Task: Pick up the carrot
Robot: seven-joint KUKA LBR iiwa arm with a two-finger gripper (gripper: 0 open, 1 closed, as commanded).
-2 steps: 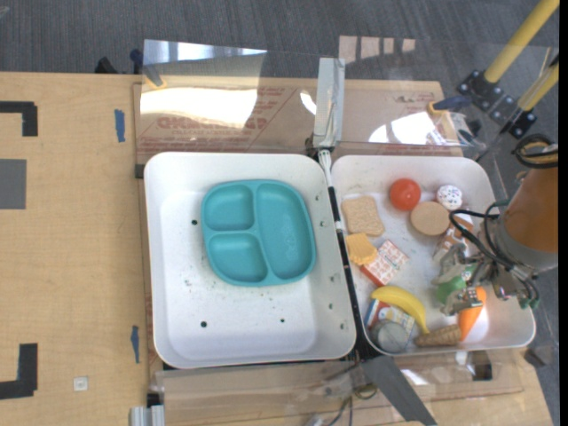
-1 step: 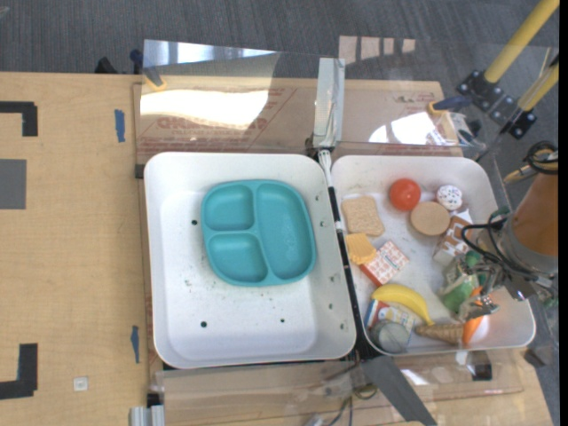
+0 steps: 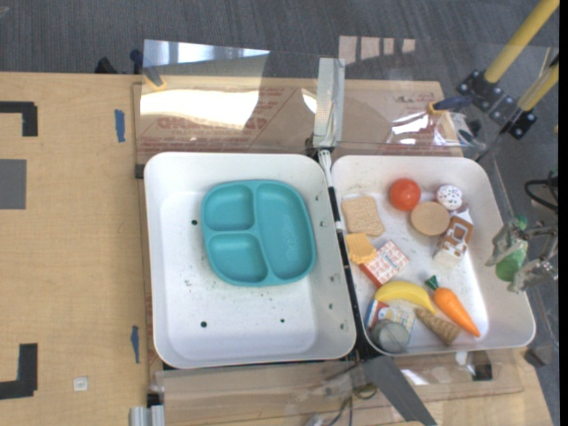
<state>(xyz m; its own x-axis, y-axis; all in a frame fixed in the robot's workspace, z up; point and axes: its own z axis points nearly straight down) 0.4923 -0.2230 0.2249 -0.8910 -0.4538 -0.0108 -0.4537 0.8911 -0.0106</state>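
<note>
Toward the near right corner of the right bin (image 3: 510,322), the carrot (image 3: 455,308) is lying slantwise beside the banana (image 3: 404,292), while the gripper (image 3: 517,257) is hovering at the bin's right rim, well apart, its state impossible to tell

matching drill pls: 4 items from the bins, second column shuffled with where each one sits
Things:
1. carrot
2. teal plate
3. tomato
4. banana

Places:
A. in the left bin
B. top of the right bin, beside the cracker
C. near the front right corner of the right bin
D. front of the right bin, just left of the carrot

Pairs: 1-C, 2-A, 3-B, 4-D
</note>
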